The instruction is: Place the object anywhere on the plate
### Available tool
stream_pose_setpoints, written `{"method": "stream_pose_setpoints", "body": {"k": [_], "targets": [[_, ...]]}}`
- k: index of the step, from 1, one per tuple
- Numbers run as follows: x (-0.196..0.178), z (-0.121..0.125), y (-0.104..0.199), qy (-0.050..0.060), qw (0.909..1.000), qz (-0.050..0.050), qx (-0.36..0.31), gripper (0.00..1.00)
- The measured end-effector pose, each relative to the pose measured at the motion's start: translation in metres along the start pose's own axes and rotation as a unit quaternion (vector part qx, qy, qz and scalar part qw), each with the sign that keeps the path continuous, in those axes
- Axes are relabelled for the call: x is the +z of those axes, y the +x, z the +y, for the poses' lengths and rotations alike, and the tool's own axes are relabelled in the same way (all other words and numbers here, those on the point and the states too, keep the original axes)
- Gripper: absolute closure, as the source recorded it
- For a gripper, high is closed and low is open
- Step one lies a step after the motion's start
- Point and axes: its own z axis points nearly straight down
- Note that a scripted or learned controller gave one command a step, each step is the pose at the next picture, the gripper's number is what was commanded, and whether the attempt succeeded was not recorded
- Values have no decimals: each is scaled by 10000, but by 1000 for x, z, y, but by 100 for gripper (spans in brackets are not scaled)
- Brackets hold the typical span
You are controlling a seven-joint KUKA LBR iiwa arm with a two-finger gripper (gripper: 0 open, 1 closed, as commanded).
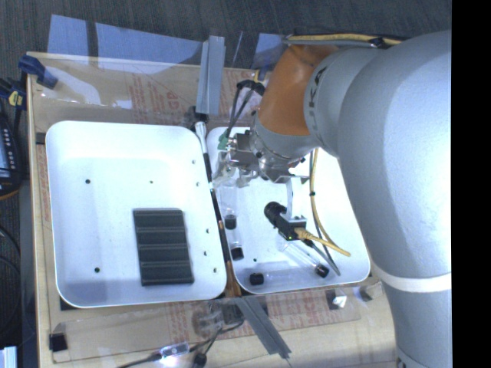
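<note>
A dark ridged rectangular plate (163, 245) lies flat in the left bin (84, 152), toward its front. My gripper (232, 165) is low over the back left corner of the right bin (349, 263), close to the wall between the two bins. Glare and the wrist hide what is under it. Small dark objects lie along the right bin's left side: one (229, 222) just in front of the gripper, another (236, 252) further forward, and a third (256, 278) near the front wall.
A clear tube-like thing (305, 255) lies at the front of the right bin. The big grey arm (383, 144) covers that bin's right side. A grey bar (209, 71) stands behind the bins.
</note>
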Motion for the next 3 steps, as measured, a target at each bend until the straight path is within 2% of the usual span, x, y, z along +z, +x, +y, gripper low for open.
{"method": "stream_pose_setpoints", "body": {"k": [1, 2, 3], "targets": [[0, 56, 86, 19, 9989, 18, 461, 100], [0, -54, 78, 38, 9803, 15, 1973, 100], [-23, -72, 182, 30, 9350, 6, 3545, 100]]}}
